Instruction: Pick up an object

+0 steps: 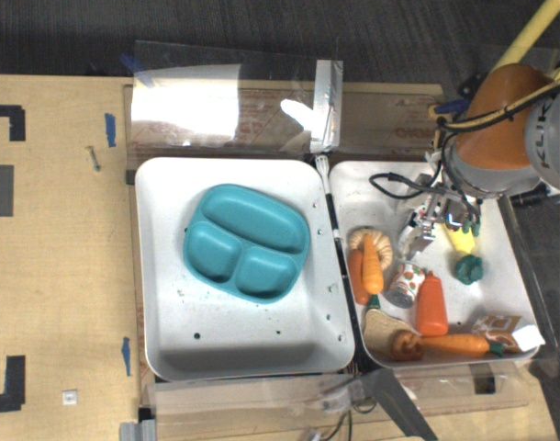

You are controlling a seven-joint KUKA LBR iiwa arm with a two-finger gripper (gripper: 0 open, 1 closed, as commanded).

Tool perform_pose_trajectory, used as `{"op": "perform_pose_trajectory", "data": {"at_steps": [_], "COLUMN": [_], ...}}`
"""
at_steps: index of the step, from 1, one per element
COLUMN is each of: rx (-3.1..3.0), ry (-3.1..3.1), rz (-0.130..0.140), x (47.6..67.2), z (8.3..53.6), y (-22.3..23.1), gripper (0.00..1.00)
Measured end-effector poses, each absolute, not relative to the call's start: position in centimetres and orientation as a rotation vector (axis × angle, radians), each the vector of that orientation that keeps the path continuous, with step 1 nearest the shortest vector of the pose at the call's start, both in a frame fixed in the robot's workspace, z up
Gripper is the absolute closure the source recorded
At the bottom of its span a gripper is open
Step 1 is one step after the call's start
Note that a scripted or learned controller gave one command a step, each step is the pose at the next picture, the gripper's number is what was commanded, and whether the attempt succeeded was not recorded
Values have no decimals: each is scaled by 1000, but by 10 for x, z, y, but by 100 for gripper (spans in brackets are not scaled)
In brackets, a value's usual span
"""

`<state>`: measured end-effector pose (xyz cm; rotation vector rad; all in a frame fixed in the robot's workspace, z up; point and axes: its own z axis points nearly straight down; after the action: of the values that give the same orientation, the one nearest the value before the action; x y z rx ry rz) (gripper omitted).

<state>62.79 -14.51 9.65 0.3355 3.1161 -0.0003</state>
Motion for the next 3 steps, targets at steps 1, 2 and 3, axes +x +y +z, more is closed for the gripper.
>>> {"op": "perform_pose_trajectory", "data": {"at_steps": [1,2,3], "rx": [244,396,334], "ry": [3123,3107,3105], "rz": [0,2,-6], "x": [580,512,485], "z": [88,89,90], "y": [-164,-109,-107], "gripper": [0,0,0]}}
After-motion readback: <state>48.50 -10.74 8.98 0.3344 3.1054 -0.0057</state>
